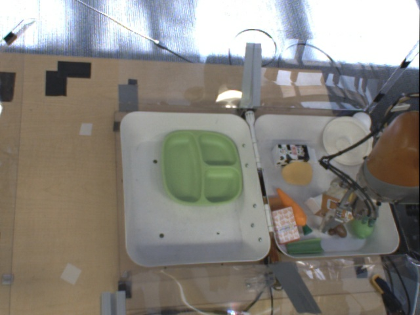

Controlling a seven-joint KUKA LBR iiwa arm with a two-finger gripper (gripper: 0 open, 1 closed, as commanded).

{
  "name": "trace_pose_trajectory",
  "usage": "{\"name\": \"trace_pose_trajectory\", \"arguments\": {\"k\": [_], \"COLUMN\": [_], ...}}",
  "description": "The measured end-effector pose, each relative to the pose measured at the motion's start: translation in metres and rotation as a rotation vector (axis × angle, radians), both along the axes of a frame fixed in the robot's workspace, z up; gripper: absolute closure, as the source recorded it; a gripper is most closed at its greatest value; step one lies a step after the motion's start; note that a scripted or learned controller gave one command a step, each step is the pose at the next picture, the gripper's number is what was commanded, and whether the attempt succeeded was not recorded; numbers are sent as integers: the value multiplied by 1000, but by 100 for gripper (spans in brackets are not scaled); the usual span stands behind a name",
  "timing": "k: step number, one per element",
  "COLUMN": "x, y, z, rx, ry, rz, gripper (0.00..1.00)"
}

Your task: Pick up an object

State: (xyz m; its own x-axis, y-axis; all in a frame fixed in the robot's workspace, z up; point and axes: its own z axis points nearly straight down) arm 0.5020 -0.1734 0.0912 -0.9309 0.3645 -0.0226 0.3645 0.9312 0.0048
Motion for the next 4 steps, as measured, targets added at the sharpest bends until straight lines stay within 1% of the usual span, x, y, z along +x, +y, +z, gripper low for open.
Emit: {"name": "trace_pose_trajectory", "arguments": {"k": [1,2,3,4], "x": [-9,8,30,-3], "y": [-32,-32,15,10], "z": [0,-1,0,0], "rx": [2,7,8,13], "ry": [2,6,2,-3], "rz": [-182,-359,-383,-641], "gripper": [0,0,0,0]}}
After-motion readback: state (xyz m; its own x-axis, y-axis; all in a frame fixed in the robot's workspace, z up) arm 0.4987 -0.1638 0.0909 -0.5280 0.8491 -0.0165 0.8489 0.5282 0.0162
